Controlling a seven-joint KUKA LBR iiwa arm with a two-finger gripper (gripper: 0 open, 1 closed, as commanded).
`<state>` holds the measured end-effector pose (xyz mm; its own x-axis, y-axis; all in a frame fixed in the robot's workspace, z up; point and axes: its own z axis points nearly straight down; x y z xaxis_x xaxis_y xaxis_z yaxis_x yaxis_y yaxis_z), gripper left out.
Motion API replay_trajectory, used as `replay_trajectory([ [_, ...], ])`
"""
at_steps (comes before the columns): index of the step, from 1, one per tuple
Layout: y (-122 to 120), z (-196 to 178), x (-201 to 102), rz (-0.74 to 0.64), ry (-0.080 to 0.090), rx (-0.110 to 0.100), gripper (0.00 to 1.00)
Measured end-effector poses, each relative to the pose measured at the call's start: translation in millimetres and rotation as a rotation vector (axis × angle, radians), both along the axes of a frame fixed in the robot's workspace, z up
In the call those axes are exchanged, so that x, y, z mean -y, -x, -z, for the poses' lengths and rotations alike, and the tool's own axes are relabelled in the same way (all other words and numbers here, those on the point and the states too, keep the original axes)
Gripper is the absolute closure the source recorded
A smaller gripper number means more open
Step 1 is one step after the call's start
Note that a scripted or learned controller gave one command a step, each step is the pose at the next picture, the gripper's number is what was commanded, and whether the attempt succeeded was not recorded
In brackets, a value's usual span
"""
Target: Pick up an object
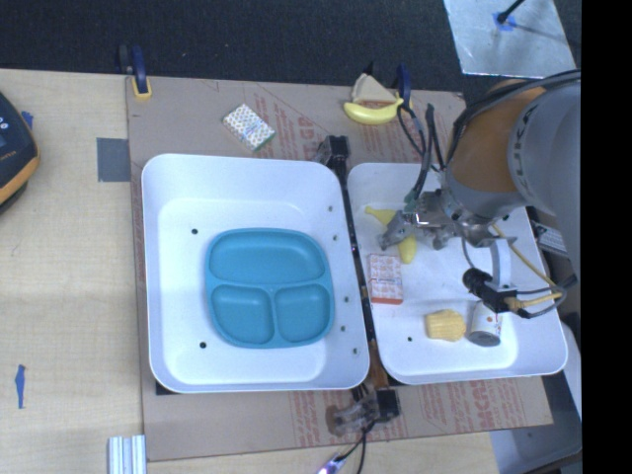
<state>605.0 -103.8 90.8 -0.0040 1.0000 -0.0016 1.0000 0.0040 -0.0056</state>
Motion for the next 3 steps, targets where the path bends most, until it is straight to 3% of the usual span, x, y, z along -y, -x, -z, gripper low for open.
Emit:
replay_trajectory([
  [1,-27,-1,-5,0.0,-0.001,0.003,0.0],
  [2,-27,-1,-11,-0.003,0.0,0.002,0.0],
  [3,-27,-12,-10,-0.004,0.0,0.001,1.0],
])
